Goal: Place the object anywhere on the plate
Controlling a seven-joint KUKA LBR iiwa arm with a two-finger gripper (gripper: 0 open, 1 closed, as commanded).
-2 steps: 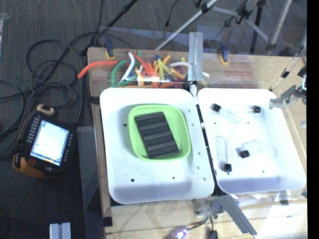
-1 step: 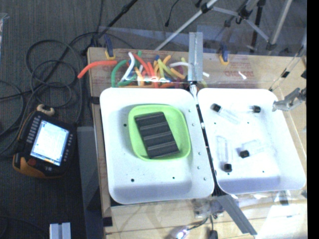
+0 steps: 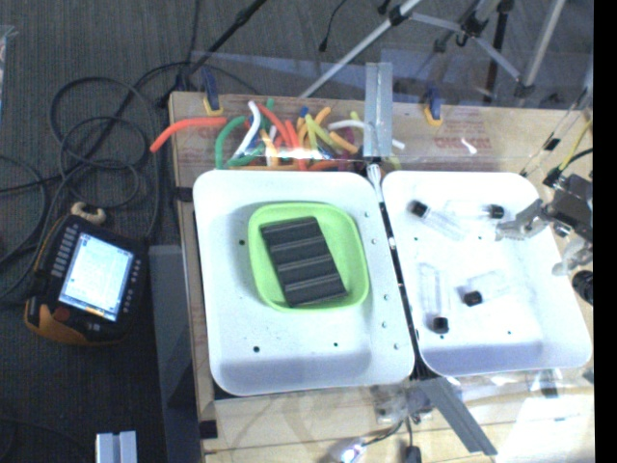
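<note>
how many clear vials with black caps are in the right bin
4. One vial lies upper left, one upper right beside the gripper, one lower left, one near the middle. The gripper may hide more.

No legible text, red print on bench (image 3: 463, 143) unreadable

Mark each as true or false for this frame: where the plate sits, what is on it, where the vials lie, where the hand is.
1. The green plate sits in the left bin. True.
2. A dark ridged block lies on the plate. True.
3. The clear vials lie in the left bin. False: they lie in the right bin.
4. The hand hovers over the plate. False: it is at the right bin's far right.
</note>
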